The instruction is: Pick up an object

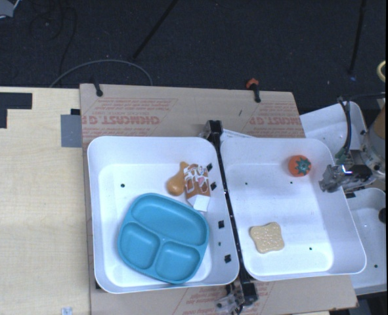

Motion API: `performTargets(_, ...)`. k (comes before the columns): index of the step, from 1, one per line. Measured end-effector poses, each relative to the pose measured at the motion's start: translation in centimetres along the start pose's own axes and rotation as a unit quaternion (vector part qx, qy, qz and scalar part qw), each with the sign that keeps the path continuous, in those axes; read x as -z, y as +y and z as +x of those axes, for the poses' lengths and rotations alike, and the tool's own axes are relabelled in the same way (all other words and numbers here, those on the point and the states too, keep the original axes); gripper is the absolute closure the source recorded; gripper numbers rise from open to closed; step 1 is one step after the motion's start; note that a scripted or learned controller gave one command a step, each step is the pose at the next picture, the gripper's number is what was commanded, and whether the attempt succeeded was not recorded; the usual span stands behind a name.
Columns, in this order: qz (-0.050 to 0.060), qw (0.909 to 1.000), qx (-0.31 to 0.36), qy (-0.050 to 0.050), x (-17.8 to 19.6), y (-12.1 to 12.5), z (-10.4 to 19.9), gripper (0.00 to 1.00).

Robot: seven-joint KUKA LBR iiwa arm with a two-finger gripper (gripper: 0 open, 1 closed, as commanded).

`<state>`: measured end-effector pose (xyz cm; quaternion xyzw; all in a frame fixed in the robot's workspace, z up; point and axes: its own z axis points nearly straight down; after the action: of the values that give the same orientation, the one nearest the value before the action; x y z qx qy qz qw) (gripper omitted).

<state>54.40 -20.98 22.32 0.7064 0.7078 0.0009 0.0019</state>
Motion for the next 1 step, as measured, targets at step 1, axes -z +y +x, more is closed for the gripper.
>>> performTargets(1,0.001,1.0000,0.000,0.000,4.50,-0.56,0.05,1.00)
